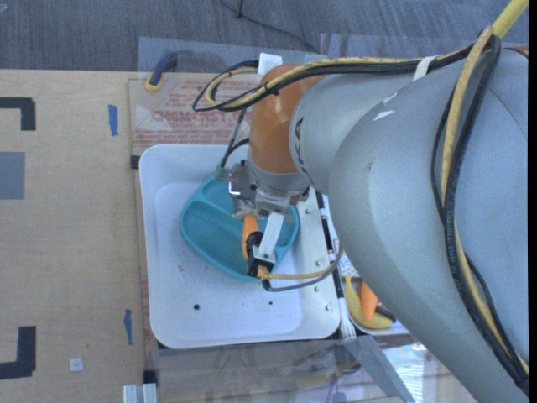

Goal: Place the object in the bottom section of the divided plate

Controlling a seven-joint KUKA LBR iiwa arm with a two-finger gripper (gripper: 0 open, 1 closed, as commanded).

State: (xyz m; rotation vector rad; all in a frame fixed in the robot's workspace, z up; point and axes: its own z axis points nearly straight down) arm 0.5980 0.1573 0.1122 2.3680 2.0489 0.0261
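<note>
A teal divided plate [205, 229] lies in the left white bin [218, 317], towards its upper right. My gripper [254, 212] hangs low over the plate's right half, and the wrist hides that part of the plate. A small orange object [249, 227] shows just under the gripper, over the plate's right side. Whether it is held or resting on the plate is hidden. The plate's left section is bare teal.
The grey arm covers most of the right bin, where an orange and yellow thing [367, 302] peeks out at its lower left. A wooden bench top [67, 225] lies left of the bins. The left bin's lower floor is bare white with small dark specks.
</note>
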